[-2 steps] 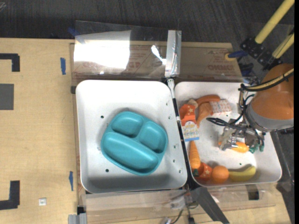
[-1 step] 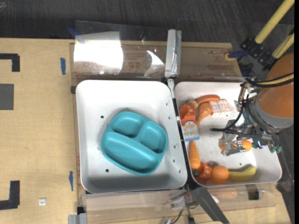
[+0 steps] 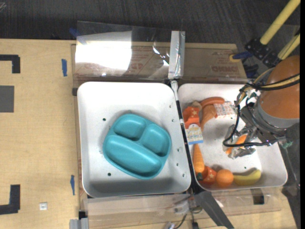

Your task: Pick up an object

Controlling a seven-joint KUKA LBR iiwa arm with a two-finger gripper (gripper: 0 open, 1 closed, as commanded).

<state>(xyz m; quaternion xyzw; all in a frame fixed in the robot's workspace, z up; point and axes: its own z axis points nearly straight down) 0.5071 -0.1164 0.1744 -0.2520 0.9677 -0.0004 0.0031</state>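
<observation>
My gripper (image 3: pixel 241 148) hangs low over the middle of the right bin (image 3: pixel 276 163), under the arm's orange band and a tangle of black cables. A small orange and white patch sits right at its tip; I cannot make out what it is. To its left lie an orange jar with a white label (image 3: pixel 215 109), a small orange carton (image 3: pixel 192 116) and a white-labelled packet (image 3: pixel 194 135). Along the bin's front edge are a carrot (image 3: pixel 198 160), a red tomato (image 3: pixel 208 175), an orange (image 3: pixel 224 177) and a banana (image 3: pixel 248 176).
The left bin (image 3: pixel 95 104) holds a teal divided plate (image 3: pixel 137 144). A clear plastic sheet with a taped silver strip (image 3: pixel 176 54) lies behind both bins. Yellow poles (image 3: pixel 281 15) stand at the top right. Brown bench surface extends to the left.
</observation>
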